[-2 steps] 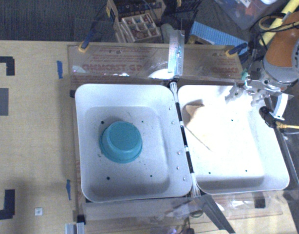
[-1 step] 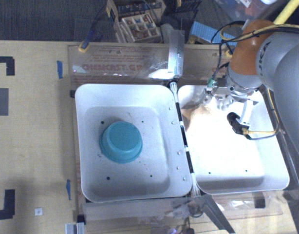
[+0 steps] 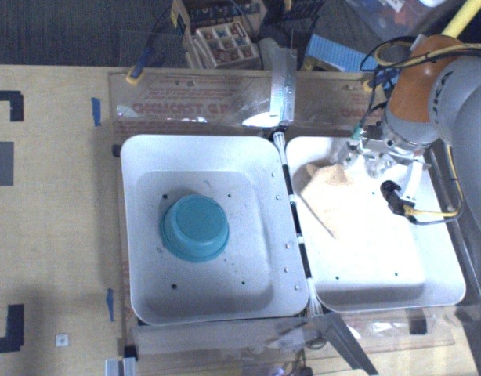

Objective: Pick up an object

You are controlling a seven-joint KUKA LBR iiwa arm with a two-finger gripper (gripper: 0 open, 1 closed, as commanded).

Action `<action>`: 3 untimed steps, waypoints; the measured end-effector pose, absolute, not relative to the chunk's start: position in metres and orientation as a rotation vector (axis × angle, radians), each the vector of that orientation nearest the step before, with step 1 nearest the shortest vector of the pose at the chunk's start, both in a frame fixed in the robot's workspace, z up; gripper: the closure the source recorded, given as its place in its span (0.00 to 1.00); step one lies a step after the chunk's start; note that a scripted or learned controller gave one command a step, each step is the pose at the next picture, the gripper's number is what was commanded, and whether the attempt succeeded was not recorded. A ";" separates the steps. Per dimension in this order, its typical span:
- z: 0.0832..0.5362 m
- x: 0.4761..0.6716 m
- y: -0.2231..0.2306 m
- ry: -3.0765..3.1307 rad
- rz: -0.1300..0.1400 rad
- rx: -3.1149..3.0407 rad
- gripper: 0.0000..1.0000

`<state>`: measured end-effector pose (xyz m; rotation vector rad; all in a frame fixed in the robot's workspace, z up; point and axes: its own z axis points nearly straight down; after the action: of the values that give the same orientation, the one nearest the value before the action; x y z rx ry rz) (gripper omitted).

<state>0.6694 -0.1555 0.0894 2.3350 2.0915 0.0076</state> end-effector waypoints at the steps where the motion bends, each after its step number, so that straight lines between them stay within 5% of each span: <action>1: 0.089 0.669 -0.155 2.092 0.008 2.335 0.00; 3: 0.090 0.668 -0.109 2.558 -0.005 1.810 0.00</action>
<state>0.6678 -0.1089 0.0904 1.8100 2.5582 -0.0047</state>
